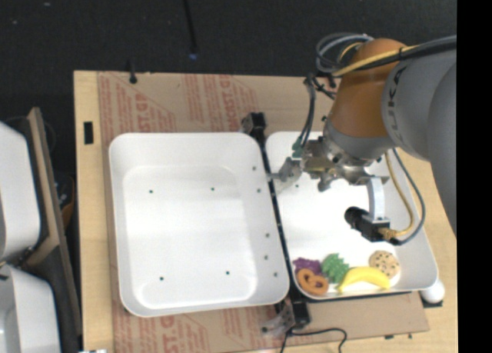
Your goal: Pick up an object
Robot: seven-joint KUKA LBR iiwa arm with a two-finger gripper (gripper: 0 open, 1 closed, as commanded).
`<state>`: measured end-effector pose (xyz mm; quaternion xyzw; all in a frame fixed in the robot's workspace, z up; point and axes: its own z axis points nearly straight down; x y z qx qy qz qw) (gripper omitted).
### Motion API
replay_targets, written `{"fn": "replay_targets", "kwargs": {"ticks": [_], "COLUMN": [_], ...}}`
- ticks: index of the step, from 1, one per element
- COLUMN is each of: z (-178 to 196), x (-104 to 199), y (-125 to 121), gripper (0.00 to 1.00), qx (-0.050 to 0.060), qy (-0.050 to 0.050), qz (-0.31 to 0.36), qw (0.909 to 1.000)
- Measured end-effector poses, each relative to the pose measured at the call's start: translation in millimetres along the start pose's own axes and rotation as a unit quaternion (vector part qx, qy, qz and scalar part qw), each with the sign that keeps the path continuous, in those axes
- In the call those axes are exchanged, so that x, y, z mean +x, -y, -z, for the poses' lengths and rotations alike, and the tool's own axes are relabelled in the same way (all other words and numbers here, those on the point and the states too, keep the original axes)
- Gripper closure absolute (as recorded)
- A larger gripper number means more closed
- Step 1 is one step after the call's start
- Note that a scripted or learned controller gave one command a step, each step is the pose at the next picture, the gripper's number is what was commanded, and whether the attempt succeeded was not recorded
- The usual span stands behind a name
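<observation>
Several small toy foods lie in a row along the front of the right bin (319, 224): purple grapes (307, 265), an orange ring-shaped piece (312, 284), a green leafy piece (335, 266), a yellow banana (364, 278) and a speckled cookie (383, 264). My gripper (326, 172) hangs over the back half of that bin, under the orange band of the wrist (361, 105). It is well behind the toys and apart from them. The wrist body hides its lower end.
The left bin (184, 138) sits beside the right one, and their rims meet in the middle. A black cable fitting (364, 222) hangs from the arm over the right bin. Both bins rest on a brown cardboard sheet (177, 101).
</observation>
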<state>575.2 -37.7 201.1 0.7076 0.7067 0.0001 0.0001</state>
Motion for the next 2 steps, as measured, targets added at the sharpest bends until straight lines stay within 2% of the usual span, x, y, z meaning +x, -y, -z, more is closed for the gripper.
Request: {"fn": "replay_targets", "kwargs": {"ticks": [1,2], "z": [-1,0], "x": [70,51], "y": [-21,39], "gripper": [0.00,0.00], "qx": [0.000,0.000], "qy": [0.000,0.000], "qz": [0.003,0.000], "qw": [1.0000,1.0000]}}
